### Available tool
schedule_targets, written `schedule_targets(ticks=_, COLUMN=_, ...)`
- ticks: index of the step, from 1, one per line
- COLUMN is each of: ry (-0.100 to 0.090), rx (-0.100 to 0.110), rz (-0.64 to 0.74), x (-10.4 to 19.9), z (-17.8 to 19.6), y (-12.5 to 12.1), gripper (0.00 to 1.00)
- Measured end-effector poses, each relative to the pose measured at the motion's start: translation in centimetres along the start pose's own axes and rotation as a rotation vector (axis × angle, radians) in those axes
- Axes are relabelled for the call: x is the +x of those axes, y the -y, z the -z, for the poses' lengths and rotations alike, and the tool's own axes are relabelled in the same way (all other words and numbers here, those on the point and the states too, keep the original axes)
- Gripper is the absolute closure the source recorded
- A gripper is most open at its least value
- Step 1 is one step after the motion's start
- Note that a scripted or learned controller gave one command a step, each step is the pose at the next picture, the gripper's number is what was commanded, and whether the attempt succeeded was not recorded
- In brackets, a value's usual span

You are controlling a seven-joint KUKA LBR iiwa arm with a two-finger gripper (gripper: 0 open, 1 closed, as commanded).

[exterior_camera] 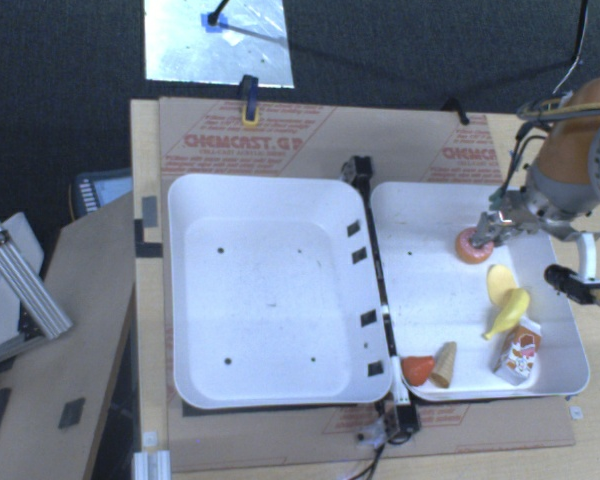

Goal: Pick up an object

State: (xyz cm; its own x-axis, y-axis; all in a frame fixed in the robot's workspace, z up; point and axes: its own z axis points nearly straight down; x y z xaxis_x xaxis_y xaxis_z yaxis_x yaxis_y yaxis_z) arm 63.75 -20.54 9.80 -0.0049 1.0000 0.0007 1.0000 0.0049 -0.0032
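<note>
I have the gripper (pixel 487 225) low in the right bin (pixel 420 268), just above the pink doughnut (pixel 472 247) near the bin's far right side. Whether the fingers are open or closed I cannot tell from this slanted view, and nothing shows the doughnut between them. To do this well, I would centre over the doughnut, straddle one side of its ring, and go down until it sits between the fingers before closing. The banana (pixel 507 311) lies near, toward me, with a small carton (pixel 518 356) beyond it, both clear of my approach. The ice-cream cone (pixel 444 364) and a red piece (pixel 417 370) sit at the bin's near edge, well apart. The left bin (pixel 195 208) borders this one.
</note>
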Motion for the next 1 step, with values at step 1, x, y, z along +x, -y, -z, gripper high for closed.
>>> schedule_targets(ticks=1, ry=0.003, rx=-0.008, rz=-0.003, x=-0.12, z=6.95, y=0.40, gripper=1.00)
